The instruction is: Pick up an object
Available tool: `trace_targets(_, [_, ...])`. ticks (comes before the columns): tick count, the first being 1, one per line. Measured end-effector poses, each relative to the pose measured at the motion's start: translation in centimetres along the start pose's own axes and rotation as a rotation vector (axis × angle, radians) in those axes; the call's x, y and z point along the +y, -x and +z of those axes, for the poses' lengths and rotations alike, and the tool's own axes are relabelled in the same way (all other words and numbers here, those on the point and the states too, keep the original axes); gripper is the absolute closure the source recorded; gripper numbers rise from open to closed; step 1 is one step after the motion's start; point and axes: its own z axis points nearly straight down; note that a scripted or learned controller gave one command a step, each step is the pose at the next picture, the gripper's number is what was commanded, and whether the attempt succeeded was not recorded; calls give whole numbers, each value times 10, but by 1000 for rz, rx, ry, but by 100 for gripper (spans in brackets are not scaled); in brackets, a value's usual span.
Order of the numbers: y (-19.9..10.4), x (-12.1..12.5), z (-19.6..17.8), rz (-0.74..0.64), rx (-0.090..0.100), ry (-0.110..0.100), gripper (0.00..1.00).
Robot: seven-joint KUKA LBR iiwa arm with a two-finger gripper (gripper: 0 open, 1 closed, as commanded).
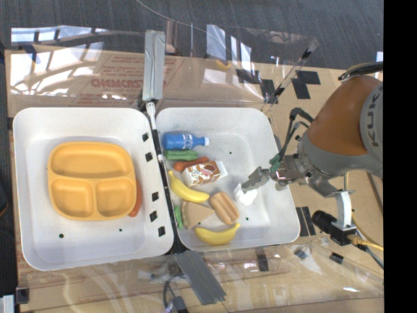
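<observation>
Hovering over right white plastic bin (277, 214), two-finger gripper (248, 189) near small white object (246, 197); finger state unreadable. Judgement: descend straight, centre on object, avoid brown hot-dog toy (223, 207) just left.

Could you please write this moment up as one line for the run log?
gripper: over right bin, nothing seen held | nearest: hot dog | bottle, bananas lying in bin | yellow tray: left bin
</observation>
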Motion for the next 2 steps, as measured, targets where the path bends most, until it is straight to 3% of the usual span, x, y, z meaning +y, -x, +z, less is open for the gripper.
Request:
trace_targets(1, [-43, 3, 121, 100, 1, 4, 0])
trace_targets(2, [-42, 3, 112, 98, 0, 2, 100])
